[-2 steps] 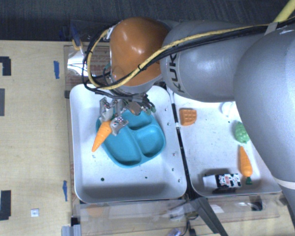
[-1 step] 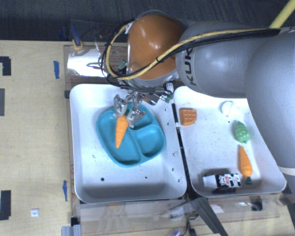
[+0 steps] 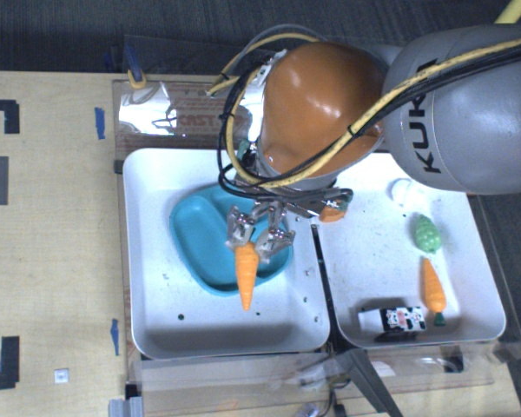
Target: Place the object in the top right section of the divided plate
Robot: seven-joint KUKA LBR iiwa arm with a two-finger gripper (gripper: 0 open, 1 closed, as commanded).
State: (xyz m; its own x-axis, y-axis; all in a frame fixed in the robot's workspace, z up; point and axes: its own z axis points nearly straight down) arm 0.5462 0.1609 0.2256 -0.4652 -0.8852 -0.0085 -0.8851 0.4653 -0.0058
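Orange wrist dome point(image 3: 317, 111) fills my top view. Below it, end effector point(image 3: 259, 233) has fingers pinched on the carrot point(image 3: 246, 272) top; carrot hangs tip-down over the blue divided plate point(image 3: 195, 237) edge in left bin point(image 3: 148, 233). Right bin point(image 3: 365, 268): second carrot point(image 3: 432, 289), green item point(image 3: 427, 233), cow-print block point(image 3: 402, 319).

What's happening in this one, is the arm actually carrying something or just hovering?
The KUKA arm's claw is over the left bin, above the blue divided plate. An orange toy carrot hangs point-down with its top between the claw's fingers, so it does look held. It has not been set down on the plate yet. In the right bin lie a second carrot, a green piece and a small black-and-white item.
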